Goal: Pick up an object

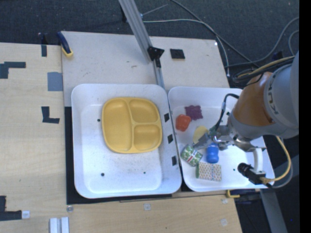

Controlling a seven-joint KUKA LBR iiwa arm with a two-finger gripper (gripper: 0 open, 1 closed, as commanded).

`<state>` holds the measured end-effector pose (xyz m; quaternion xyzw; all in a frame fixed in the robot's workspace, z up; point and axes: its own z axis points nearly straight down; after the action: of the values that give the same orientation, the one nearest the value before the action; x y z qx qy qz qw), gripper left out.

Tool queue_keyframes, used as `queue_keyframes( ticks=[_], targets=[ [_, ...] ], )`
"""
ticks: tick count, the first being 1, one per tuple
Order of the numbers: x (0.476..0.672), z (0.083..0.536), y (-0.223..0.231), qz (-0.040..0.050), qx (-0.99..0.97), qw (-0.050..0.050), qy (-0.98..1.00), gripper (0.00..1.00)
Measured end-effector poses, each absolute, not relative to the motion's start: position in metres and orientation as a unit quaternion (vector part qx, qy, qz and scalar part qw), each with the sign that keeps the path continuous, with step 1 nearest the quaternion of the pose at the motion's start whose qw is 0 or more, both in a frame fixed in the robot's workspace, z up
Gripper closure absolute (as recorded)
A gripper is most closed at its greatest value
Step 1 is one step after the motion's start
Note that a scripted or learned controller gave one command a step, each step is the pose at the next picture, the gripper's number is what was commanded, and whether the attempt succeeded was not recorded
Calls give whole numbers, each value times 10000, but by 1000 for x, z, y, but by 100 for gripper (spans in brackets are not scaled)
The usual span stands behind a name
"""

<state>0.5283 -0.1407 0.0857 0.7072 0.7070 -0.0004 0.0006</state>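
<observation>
— Looking down at a slant on a pale wooden bench, with dark carpet beyond its far edge. Marked with dark tape patches along the left side.

— And on top?

— Laid with a lighter board carrying two shallow white bins side by side: left bin, right bin. Crossed by a grey metal bar running down from the top to the seam between the bins. Strewn with thin cables over the carpet. Clipped at the board's far left corner by a blue and yellow clamp.

— In the left bin?

— Holding a yellow divided plate, lying flat near the middle, with three compartments.

— In the right bin?

— Scattered with small things close together: a purple piece farthest back, an orange piece just beside it toward the plate, a yellow piece between those and the arm, a green and white packet near the left wall, a blue piece just beside the packet, a speckled square pouch nearest the front.

— And the arm?

— Reaching in from the right, grey with an orange band above the wrist. Gripper low over the cluster, between the yellow piece and the blue piece, close to the packet. Cannot tell whether the jaws stand open or closed; too small and too crowded there to judge.
</observation>
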Motion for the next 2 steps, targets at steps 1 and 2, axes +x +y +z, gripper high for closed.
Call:
queue_keyframes(
  ticks=[1, 2],
  targets=[
    [529, 98, -140, 7, 7067, 18, 7075, 100],
    [527, 160, -138, 3, 7065, 5, 7077, 100]
  ],
)
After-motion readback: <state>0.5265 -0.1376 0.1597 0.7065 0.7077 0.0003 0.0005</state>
